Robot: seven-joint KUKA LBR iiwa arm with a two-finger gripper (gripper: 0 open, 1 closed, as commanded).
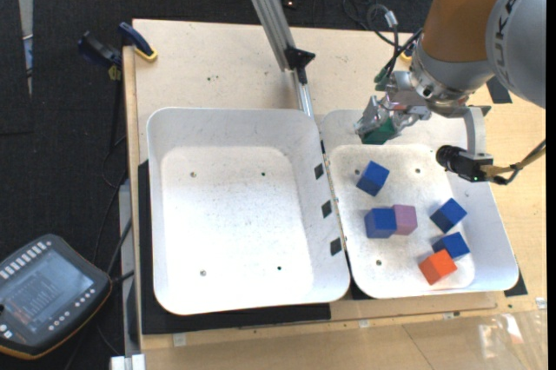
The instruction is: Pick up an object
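1. Camera view looks down at a slant on the worktop [217, 64] with two shallow white bins side by side; the left bin [230, 208] and the right bin [417, 225] touch along their inner rims
2. Camera view puts the arm [482, 21] in from the right, its hand [382, 123] hanging over the far rim of the right bin, above and just beyond the nearest block
3. Something dark green sits at the tip of the hand, but I cannot tell whether that is a held thing or part of the tool, nor whether the hand is open or closed
4. All the candidate objects lie in the right bin: a blue cube [373, 178] closest to the hand, standing apart from the rest; a second blue block [380, 222] touching a pink block [405, 219]; a further blue cube [448, 214]; a small blue block [454, 246] just beside an orange block [438, 266] near the front rim
5. They look like small, matte, hard-edged blocks, flat-faced and easy to pinch
6. For a clean pick, my judgement is to aim at the lone blue cube: it has free space on every side, so a straight descent centred over it, lined up across two opposite flat faces, should avoid nudging neighbours
7. The touching blue and pink pair is the riskier choice, since there is no gap between them
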